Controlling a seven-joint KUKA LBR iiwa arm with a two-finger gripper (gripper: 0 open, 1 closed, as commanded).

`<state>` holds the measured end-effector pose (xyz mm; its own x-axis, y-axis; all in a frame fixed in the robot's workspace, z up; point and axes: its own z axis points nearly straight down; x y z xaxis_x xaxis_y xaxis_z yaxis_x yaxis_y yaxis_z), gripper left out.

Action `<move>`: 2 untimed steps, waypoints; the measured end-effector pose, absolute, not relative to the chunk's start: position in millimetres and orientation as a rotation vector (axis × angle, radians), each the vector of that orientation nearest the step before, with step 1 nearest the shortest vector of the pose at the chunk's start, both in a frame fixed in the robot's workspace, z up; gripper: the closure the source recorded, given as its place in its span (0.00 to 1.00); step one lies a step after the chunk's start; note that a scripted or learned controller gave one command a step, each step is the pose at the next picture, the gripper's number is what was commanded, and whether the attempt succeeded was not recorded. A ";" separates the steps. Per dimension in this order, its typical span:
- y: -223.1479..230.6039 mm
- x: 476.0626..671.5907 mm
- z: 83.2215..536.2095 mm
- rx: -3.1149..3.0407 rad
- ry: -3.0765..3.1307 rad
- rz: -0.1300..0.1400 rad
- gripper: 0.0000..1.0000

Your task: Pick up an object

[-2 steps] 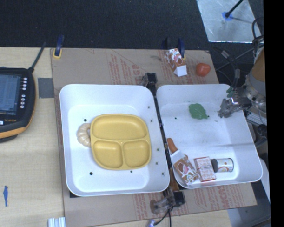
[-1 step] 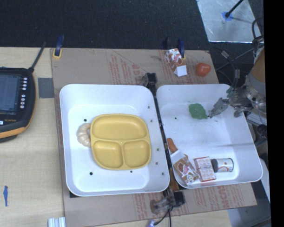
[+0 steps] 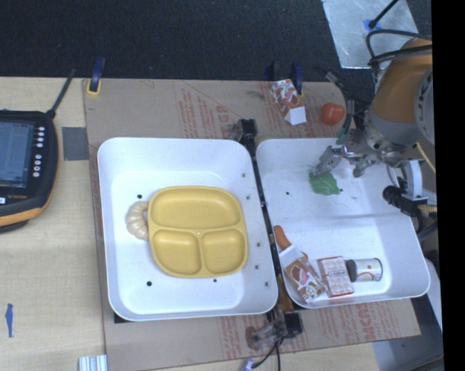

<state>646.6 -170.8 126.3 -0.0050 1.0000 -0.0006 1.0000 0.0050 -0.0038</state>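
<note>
Here the gripper (image 3: 340, 160) hangs over the far part of the right bin (image 3: 370, 214), its fingers spread apart and holding nothing, just above a green object (image 3: 325, 184) on the bin floor.

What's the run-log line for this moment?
pincer over right bin far end | nearest: green item, just below | grasp: not confirmed | yellow tray in left bin

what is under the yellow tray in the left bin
A pale, ridged object pokes out from beneath the yellow tray's left edge. The rest of it is covered, so I cannot identify it.
</note>
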 end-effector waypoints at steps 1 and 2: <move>-176.4 656.1 91.6 -2.212 -2.228 0.006 0.00; -176.8 656.7 102.7 -2.208 -2.232 0.007 1.00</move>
